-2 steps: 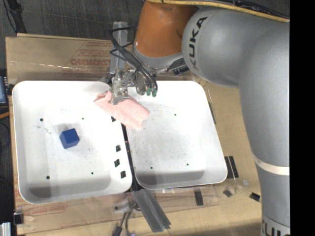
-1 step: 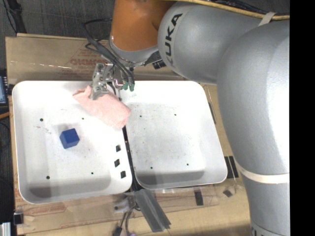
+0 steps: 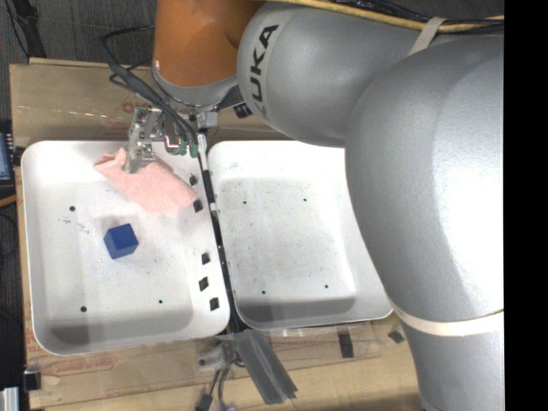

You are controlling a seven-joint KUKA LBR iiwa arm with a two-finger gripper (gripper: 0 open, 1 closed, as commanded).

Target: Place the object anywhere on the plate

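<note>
A small blue cube (image 3: 121, 240) lies on the floor of the left bin (image 3: 51, 315), near its middle. A flat pink plate (image 3: 152, 187) rests tilted in the far part of the same bin. My gripper (image 3: 140, 151) hangs over the plate's far left end, touching or just above its edge. The cube sits apart from the gripper, toward the near side, and about a cube's width from the plate's near edge. The grey arm with its orange band (image 3: 193, 32) reaches in from the upper right.
The right bin (image 3: 291, 229) lies beside the left one, partly covered by the bulky arm (image 3: 411, 144). A dark cable (image 3: 210, 221) runs along the ridge between the bins. Wooden bench board (image 3: 60, 92) shows behind the bins.
</note>
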